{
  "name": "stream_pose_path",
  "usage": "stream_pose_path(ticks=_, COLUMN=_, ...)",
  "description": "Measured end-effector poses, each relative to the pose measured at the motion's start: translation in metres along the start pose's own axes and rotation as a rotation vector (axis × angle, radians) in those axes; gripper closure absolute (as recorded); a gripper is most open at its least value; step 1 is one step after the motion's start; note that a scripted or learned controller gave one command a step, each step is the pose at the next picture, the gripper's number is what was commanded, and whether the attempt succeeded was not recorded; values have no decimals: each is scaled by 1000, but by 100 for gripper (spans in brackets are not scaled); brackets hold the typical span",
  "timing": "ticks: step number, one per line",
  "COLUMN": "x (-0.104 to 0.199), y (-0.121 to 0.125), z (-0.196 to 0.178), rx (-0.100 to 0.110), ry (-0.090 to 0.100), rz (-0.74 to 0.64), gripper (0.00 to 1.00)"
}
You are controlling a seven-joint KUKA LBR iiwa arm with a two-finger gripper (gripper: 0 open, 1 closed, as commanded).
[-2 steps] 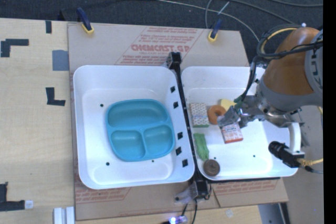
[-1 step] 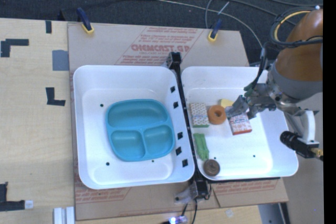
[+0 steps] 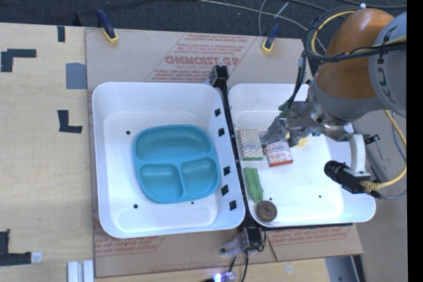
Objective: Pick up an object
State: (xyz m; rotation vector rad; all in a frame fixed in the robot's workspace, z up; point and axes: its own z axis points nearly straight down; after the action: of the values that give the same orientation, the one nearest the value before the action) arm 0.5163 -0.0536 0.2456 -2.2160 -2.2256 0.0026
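A cardboard sheet (image 3: 198,56) clamped over a pale wooden bench carries two shallow white bins side by side, dark carpet and loose cables behind. The left bin (image 3: 106,142) holds a blue divided plate (image 3: 176,162) and that's all. The action is in the right bin (image 3: 330,208): the arm comes in from the right, orange band showing, and its gripper (image 3: 276,135) is down low near the bin's left half.

Right under it lies a small red and white box (image 3: 279,154), flat on the bin floor, with a patterned packet (image 3: 250,144) just beside it to the left. Nearer the front wall sit a green stick-shaped piece (image 3: 252,183) and a round brown disc (image 3: 266,211).

The box looks like the target. I'd judge it light and stiff, thin card that could dent under a hard squeeze, and likely to skid on the smooth plastic; best taken across its short sides.

The gripper seems to be touching or just above the box's upper edge. Whether its fingers are spread or closed, I can't tell from here, and nothing is plainly held between them.
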Motion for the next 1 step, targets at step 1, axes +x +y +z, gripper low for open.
stream_pose_path(ticks=1, x=43, y=25, z=-3, rx=-1, ry=2, rz=-2, gripper=100)
